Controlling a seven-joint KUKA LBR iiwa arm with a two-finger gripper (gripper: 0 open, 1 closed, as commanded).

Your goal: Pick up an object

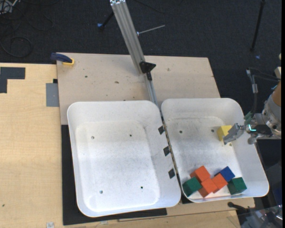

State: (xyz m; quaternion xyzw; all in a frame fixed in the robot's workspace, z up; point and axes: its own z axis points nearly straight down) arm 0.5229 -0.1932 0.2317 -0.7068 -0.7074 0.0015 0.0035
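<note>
One yellow block (224,131) near the right bin's (199,107) far wall, beside the hand (233,136), grip unclear.

Even, bright overhead light washes out the white bins (116,109); detail is soft, perhaps slightly blurred.

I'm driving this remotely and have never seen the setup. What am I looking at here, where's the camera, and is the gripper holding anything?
One fixed camera looks down at a slant on a bench with two shallow white bins. The left bin and the right bin sit side by side. The robot arm reaches in from the right; its gripper sits over the right bin, right beside a yellow block. Whether it grips that block is unclear. In the right bin's near corner lies a cluster: two orange blocks, two green blocks and a blue block.
</note>
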